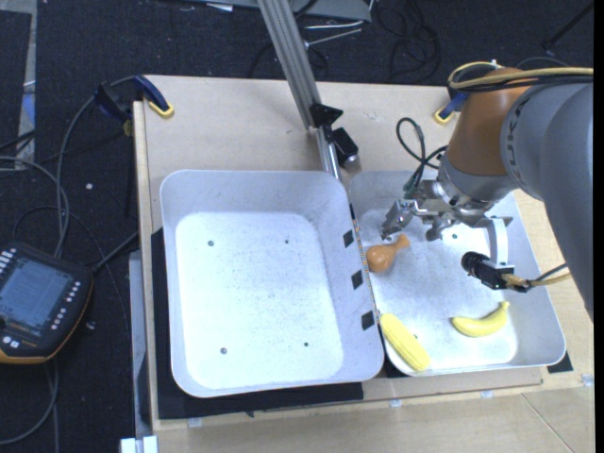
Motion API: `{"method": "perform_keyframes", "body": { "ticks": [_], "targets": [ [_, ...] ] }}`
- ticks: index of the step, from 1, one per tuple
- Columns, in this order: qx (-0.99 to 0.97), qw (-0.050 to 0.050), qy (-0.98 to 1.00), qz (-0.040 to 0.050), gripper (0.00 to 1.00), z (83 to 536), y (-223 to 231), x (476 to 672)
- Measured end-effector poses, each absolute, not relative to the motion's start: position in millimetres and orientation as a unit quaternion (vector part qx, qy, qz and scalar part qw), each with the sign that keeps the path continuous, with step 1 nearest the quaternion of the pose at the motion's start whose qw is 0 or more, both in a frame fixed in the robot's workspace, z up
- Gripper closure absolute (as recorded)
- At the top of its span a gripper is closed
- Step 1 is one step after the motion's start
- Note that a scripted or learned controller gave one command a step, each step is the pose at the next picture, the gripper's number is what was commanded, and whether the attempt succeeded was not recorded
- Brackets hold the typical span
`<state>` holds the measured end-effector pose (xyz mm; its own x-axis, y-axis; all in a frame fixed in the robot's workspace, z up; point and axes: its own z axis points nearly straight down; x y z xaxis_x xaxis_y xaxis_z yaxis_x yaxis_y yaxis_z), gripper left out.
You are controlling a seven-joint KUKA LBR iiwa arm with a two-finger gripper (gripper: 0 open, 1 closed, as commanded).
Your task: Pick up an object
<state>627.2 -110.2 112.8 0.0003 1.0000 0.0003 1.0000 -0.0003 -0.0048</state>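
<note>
two white bins: the left bin (pixel 189 206) is speckled with fine dark dots, the right bin (pixel 538 338) is plain white. a tan-orange pear-shaped toy (pixel 384 254), a yellow banana (pixel 481 322), and a yellow corn cob (pixel 405 342) with a ridged pattern lie in the right one. the arm (pixel 528 130) is grey with an orange band, the bench (pixel 236 125) pale beige with yellow clamps (pixel 159 109)

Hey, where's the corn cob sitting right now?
The corn cob lies in the right bin, at its near-left corner beside the wall shared with the left bin, left of the banana and below the brown pear-shaped toy.
</note>
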Motion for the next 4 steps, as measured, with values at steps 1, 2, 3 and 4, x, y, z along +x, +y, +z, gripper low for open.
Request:
{"method": "perform_keyframes", "body": {
  "ticks": [1, 2, 3, 4],
  "targets": [
    [-0.707, 0.0, -0.707, 0.0003, 0.0, 94.8, -110.0, 627.1],
    [-0.707, 0.0, -0.707, 0.0001, 1.0, 105.5, -110.2, 627.3],
    [-0.707, -0.001, -0.707, -0.001, 1.0, 147.5, -110.1, 628.1],
    [-0.707, -0.002, -0.707, -0.0016, 1.0, 202.7, -101.7, 623.5]
  ]
}}
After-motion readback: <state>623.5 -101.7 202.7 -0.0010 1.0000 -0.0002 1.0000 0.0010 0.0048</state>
